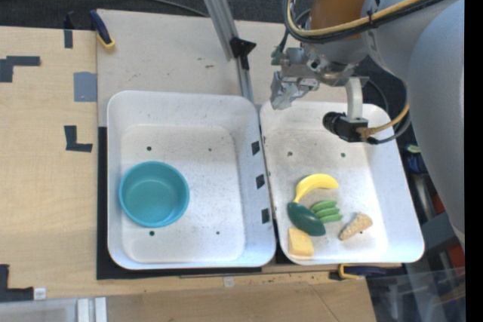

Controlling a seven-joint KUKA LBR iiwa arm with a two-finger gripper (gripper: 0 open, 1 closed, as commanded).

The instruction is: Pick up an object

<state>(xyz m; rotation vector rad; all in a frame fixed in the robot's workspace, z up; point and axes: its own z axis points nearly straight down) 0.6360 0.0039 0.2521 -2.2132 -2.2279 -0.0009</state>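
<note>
My gripper (285, 96) hangs over the far left corner of the right bin (392, 162), with nothing visible between its fingers. Near that bin's front lie a yellow banana (316, 184), a light green pea pod (327, 209), a dark green vegetable (305, 219), a yellow block (300, 243) and a tan cone-like piece (355, 225). All of them sit well in front of the gripper. A teal bowl (154, 194) rests in the left bin (181, 117).
A slanted grey metal pole (219, 4) rises behind the bins, close to the gripper's left. The large grey arm (423, 26) with its orange band covers the upper right. Cables loop around the wrist. A black cylindrical part (343, 124) hangs over the right bin's far side.
</note>
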